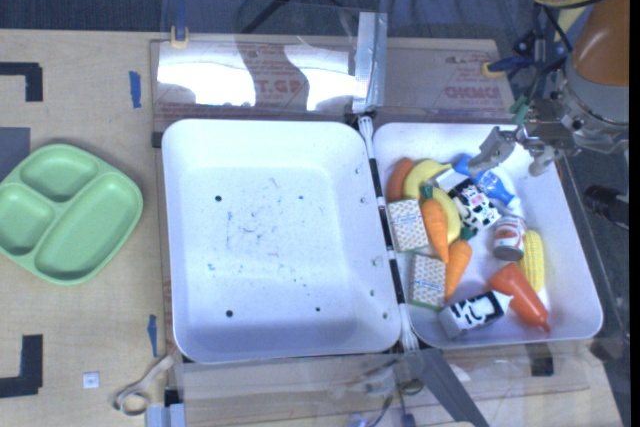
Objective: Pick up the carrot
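Rubber band [133, 393]: it lies on the wooden bench, at the very front, by the left bin's front corner.
Left bin [200, 315]: it is white, with faint blue scribbles on its floor.
Right bin [580, 300]: it is white too and touches the left bin along the middle. It is full of toy food.
Cow carton [476, 310]: a small black and white box lying on its side at the front of the right bin.
Red carrot [522, 295]: it lies just right of that box, thick end up, tip pointing to the front right corner.
Corn [534, 257]: a yellow cob just behind the red carrot, by the right wall.
Can [508, 237]: a small can with a red label, just left of the corn.
Crackers [427, 278]: two speckled squares near the middle wall, one behind the other.
Carrot [437, 223]: an orange one lies in the pile, right beside the back cracker. A second orange carrot [457, 265] touches its front end.
Banana [427, 177]: yellow, behind the carrots, next to an orange fruit [399, 177].
Green plate [68, 211]: it sits far left on the bench and has three parts.
Claw [520, 153]: it hangs over the back of the right bin. Its two fingers are apart, with nothing between them. It is well apart from the carrot.
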{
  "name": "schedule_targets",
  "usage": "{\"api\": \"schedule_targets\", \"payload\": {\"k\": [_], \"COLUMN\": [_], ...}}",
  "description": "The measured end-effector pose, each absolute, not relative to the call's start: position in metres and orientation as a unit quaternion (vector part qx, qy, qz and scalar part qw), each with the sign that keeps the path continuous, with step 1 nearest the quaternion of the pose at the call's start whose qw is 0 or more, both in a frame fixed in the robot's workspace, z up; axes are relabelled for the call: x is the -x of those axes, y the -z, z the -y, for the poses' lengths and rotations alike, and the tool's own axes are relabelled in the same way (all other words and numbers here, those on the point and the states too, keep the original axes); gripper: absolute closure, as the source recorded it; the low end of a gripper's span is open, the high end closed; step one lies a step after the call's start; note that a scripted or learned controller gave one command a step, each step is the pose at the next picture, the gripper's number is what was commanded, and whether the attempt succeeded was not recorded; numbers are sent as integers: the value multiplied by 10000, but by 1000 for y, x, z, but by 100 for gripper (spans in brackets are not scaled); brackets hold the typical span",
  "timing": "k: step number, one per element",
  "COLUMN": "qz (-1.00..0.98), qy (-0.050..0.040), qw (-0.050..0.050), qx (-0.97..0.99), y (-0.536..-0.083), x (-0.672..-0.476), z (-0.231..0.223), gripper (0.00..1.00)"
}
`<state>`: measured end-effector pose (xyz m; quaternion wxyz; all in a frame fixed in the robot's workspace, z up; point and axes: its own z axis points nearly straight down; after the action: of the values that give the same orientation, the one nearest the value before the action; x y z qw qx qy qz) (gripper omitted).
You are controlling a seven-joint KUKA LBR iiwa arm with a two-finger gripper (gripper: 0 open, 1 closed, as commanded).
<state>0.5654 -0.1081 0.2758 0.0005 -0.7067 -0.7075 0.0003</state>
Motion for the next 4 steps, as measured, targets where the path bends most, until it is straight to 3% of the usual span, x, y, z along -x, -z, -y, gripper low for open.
{"api": "schedule_targets", "payload": {"k": [1, 2, 3, 4], "qz": [7212, 7230, 5956, 5938], "qy": [-1, -3, 21, 30], "qw": [5, 14, -3, -17], "qx": [6927, 6908, 8033, 8046], "y": [-161, -183, -86, -96], "x": [-533, -480, -525, -526], "z": [92, 83, 117, 119], "gripper": [0, 0, 0, 100]}}
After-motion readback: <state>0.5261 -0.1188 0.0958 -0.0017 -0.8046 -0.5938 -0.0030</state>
